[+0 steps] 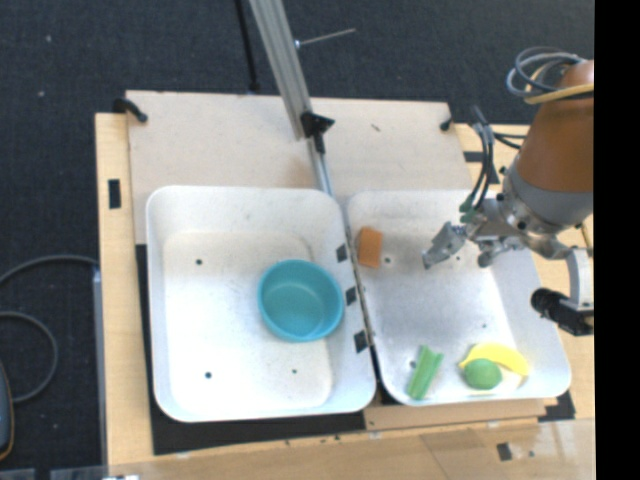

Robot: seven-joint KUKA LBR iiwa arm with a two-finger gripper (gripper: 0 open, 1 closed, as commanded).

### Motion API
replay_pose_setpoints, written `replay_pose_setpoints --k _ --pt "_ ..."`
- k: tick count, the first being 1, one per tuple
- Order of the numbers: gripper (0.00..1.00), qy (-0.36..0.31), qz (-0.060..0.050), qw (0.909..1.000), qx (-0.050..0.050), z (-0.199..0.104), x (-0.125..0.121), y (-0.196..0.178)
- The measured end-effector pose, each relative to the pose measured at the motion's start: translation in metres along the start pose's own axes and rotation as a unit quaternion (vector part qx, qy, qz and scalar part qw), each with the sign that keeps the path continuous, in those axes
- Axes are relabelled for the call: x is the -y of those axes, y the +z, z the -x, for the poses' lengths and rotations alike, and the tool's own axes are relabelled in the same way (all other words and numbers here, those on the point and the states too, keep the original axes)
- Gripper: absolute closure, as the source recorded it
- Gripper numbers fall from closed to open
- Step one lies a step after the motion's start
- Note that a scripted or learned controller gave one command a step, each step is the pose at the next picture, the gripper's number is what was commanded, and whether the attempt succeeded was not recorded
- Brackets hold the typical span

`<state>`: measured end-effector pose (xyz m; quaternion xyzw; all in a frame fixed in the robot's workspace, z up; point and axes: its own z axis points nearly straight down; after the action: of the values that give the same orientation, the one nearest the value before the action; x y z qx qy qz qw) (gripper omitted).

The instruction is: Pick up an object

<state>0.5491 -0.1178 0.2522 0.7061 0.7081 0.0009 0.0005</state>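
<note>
Green stick [424,372], lime [482,374] along right bin [540,298] front edge; gripper [462,247] above, fingers spread, holding nothing.

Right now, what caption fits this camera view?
Grey arm's pincer hovers above the right white bin near a small orange block.

I work in a robotics lab, not a home or a shop: my bench [250,138] is a plain plywood board set on dark carpet [60,48], with two shallow white bins [180,388] clipped side by side on it. An aluminium mast [278,48] rises from the back edge, and loose cables [30,298] trail across the floor beside it.
</note>
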Motion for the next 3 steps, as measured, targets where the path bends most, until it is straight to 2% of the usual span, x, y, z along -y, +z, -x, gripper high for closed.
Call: replay_pose_setpoints --k 1,3 --pt "0.00 0.001 0.000 1.0000 0.000 0.000 0.000 0.000" --pt "0.00 0.003 -0.003 1.0000 0.001 -0.004 -0.005 0.087"
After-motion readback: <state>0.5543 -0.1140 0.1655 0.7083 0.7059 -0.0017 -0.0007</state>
